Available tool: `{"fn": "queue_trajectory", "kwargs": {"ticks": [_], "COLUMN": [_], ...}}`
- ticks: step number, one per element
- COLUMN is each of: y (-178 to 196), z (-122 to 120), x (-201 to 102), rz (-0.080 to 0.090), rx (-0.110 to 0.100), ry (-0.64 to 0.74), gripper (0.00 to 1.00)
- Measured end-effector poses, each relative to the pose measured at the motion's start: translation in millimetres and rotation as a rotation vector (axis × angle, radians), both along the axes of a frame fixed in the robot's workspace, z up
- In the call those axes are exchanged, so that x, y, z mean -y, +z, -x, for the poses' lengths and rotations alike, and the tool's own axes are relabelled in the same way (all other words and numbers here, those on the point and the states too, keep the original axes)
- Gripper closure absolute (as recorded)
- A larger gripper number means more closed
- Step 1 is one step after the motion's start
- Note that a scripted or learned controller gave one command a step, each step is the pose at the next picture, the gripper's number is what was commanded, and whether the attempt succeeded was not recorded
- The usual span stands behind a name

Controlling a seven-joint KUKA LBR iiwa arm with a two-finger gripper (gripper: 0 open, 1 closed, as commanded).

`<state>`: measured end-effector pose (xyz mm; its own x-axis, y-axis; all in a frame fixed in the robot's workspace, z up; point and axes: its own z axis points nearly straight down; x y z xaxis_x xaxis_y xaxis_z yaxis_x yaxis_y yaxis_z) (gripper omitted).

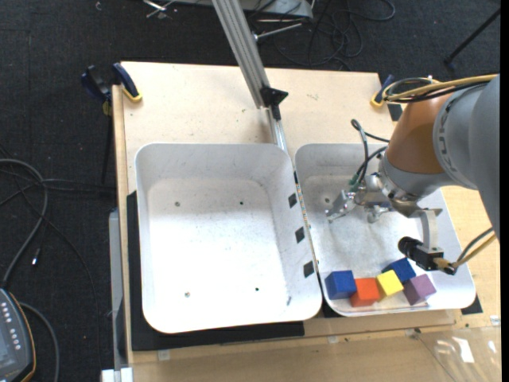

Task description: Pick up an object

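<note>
The arm (469,130) has a smooth grey cylindrical casing with a rounded orange band (415,138) above the wrist. Yellow and black cables (409,87) loop along its upper side. The gripper (343,205) is bare metal, with thin dark wires (364,146) attached.

Two white bins sit side by side: the left bin (211,233) and the right bin (350,237). Five blocks cluster just below the hand (343,205): two blue blocks (340,284) (403,269), one orange block (367,291), one yellow block (390,282) and one purple block (419,289).
</note>
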<state>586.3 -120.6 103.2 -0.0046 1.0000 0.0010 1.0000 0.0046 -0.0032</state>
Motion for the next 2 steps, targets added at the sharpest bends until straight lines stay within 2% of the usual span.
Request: {"fn": "queue_trajectory", "kwargs": {"ticks": [1, 2], "y": [-8, -7], "z": [-46, -81], "x": [53, 13], "rz": [0.004, 0.001], "rx": [0.007, 0.008], "ry": [-0.006, 0.002], "gripper": [0.0, 0.0]}}
